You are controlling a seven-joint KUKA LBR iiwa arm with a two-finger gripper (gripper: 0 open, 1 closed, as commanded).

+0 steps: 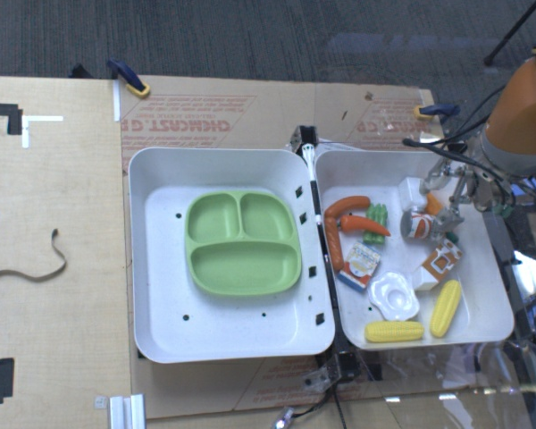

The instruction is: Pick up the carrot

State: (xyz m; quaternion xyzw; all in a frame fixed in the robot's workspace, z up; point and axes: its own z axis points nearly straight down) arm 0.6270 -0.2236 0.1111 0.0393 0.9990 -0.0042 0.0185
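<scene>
The carrot (364,225) is a short orange piece with a green leafy top, lying in the left half of the right bin (496,275), just beside a curved red sausage (335,231). My gripper (448,211) hangs over the upper right part of that bin, well to the right of the carrot, above a small red and white can (418,227). Nothing shows between its fingers. The carrot lies untouched on the bin floor.
The right bin also holds two corn cobs (445,307) (394,332), a white cup (395,295), a small colourful packet (361,264) and a little carton (441,263). A green divided plate (244,242) sits in the left bin (152,266).
</scene>
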